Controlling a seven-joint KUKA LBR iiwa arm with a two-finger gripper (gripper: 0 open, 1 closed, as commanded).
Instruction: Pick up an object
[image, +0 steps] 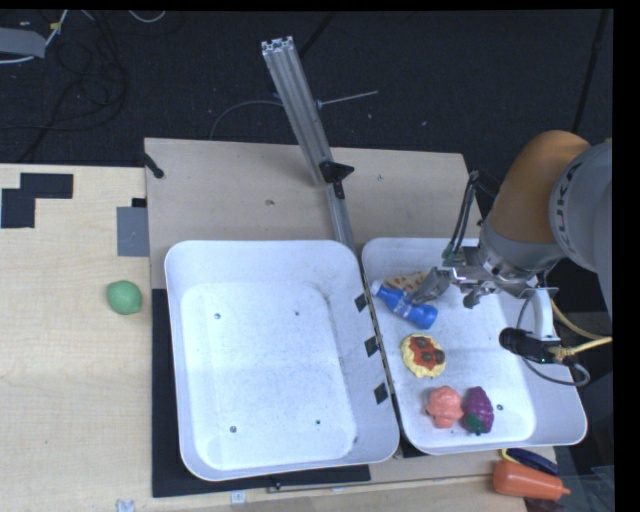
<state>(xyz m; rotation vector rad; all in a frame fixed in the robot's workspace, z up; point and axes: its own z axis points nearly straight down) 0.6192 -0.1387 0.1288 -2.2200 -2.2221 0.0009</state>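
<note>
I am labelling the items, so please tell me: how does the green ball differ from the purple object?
The green ball is round, plain and smooth-looking; the purple object is longer and lumpy. The green ball lies alone on the wooden bench, outside the bins; the purple object lies in the right bin, beside a pink object. Both are small and far from the hand.

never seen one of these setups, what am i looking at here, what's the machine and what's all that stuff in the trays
It is one camera fixed above a bench, looking down at a slant. The grey and orange robot arm reaches in from the right. Its gripper sits low over the right bin, right at a blue toy; whether it grips it is unclear. That bin also holds a yellow and red toy, a pink one and a purple one. The left bin sits beside it. A green ball lies on the bench, outside.
</note>
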